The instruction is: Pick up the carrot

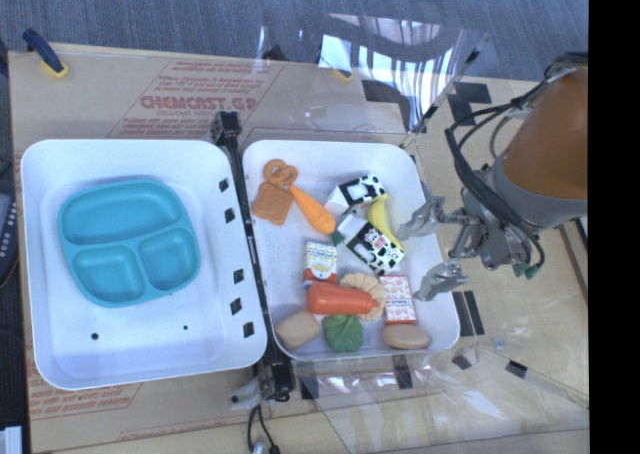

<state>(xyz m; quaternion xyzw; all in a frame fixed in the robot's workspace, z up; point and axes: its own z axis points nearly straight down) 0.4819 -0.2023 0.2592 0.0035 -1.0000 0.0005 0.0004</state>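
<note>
Beyond the right bin's [440,242] right wall, the gripper [433,250] hangs with fingers spread, holding nothing; the carrot [337,298] lies near that bin's front edge.

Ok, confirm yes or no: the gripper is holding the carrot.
No. The gripper hangs open at the right bin's right edge, while the carrot lies among the toys inside.
</note>
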